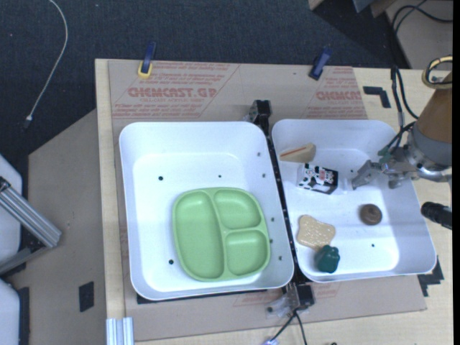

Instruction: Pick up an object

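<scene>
My hand (pixel 368 172) hangs low over the right bin (pixel 410 264), near that bin's far right corner, reaching in from the right edge of the desk (pixel 108 192). Its grey fingers (pixel 359 176) point toward the bin's middle, and I cannot tell how far apart they stand; nothing shows between them, so I have hold of nothing. The things to pick from all lie in this right bin. A tan wedge (pixel 299 152) rests near the far left corner, close to the wall shared with the other bin. Just on the near side of it sits a black-and-white object (pixel 318 178), which lies beside my fingertips but apart from them. A small brown round piece (pixel 371 214) lies on the bin floor toward the right wall, on the near side of my hand. A pale cracker-like piece (pixel 315 231) sits toward the near left corner, and a dark green object (pixel 328 259) touches or nearly touches its near edge, close to the bin's near rim. In the left bin (pixel 136 192) a light green divided plate (pixel 221 232) with three compartments lies toward the near edge. Two clips, a yellow and blue clamp (pixel 146 60) and a blue clamp (pixel 320 63), grip the far edge of the desk.
</scene>
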Tool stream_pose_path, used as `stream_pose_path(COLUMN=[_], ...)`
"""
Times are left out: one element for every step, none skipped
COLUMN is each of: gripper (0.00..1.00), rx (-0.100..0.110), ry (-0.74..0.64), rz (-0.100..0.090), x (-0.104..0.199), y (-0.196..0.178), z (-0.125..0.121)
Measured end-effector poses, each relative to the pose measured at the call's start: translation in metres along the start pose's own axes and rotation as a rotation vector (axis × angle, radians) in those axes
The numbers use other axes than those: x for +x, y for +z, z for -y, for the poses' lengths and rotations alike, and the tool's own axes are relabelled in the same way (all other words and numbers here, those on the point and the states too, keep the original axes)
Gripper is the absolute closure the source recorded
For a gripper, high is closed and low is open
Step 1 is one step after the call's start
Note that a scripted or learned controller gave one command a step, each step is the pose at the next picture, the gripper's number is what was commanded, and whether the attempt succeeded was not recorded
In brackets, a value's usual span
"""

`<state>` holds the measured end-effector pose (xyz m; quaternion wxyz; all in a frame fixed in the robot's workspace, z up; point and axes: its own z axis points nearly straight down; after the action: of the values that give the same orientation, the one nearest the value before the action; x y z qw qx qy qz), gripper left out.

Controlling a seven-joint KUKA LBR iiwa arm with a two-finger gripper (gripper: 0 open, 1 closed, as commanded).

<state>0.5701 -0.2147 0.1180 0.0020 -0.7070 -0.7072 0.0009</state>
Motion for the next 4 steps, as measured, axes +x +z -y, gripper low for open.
stream_pose_path(gripper=[0.00,1.00,1.00,1.00], rx=[0.000,-0.004,-0.006,-0.011], ry=[0.000,0.000,-0.001,-0.001], rz=[-0.002,0.001,0.003,0.005], x=[0.001,0.001,0.007,0.000], y=[0.035,0.023,-0.021,-0.072], z=[0.000,-0.001,-0.005,-0.013])
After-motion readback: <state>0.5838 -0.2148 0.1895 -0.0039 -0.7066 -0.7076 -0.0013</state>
